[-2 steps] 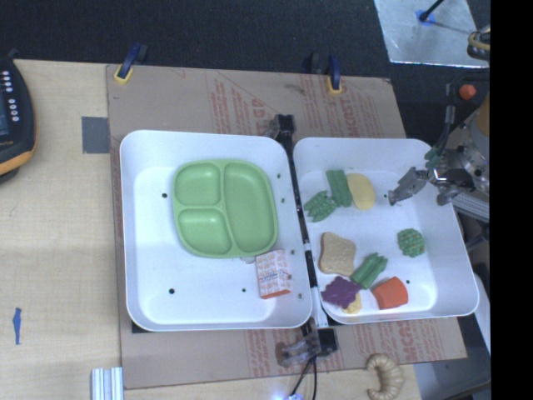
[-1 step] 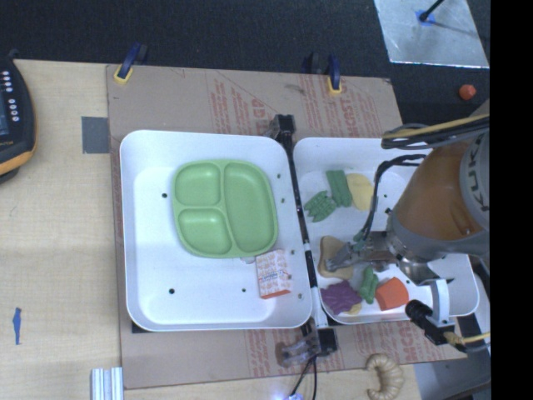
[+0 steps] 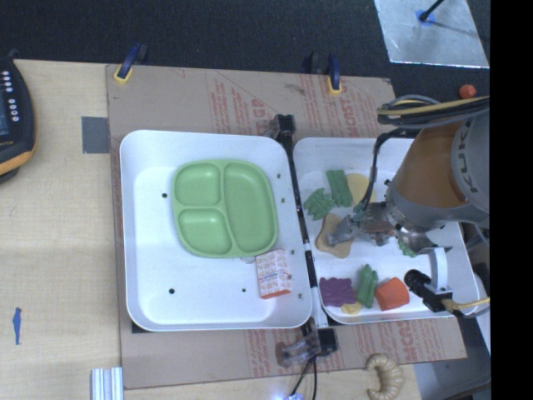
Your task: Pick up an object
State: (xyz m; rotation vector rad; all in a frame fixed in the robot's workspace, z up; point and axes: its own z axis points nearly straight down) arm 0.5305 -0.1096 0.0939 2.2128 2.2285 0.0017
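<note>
Tool (image 3: pixel 343 233) sits low in the right bin (image 3: pixel 310 152), at its left-centre, over a tan flat piece (image 3: pixel 335 245). The arm (image 3: pixel 433 173) comes in from the right and covers the bin's right-centre.

You can't read the finger state here: the tip is dark and blurred against the clutter, so I can't tell whether it is spread, pressed together or pinching anything. Don't assume a hold.

Candidates, relative to the tool:
- Tan flat piece: directly under or touching the tip, nearest by far. I'd judge it the target.
- Green leafy piece (image 3: pixel 317 202): just up and left of the tip, close.
- Green bar (image 3: pixel 338 187): above the tip, long axis running roughly top to bottom with a slight lean.
- Yellow piece (image 3: pixel 358 186): just right of the green bar, partly hidden by the arm's cable.
- Purple block (image 3: pixel 336 291), green pod (image 3: pixel 366 285), orange block (image 3: pixel 391 293): in a row along the bin's lower edge, well below the tool, near each other.

Key relation: the thing lies beneath the tip, not beside it, so the coming move is mostly vertical rather than a reach. The piece looks thin and flat on the bin floor, so a slip is likely.

Left bin (image 3: pixel 137 223) holds a green divided plate (image 3: pixel 225 208) and a small packet (image 3: pixel 273 273), both well apart from the tool, across the divider. Not in play from this pose.
</note>
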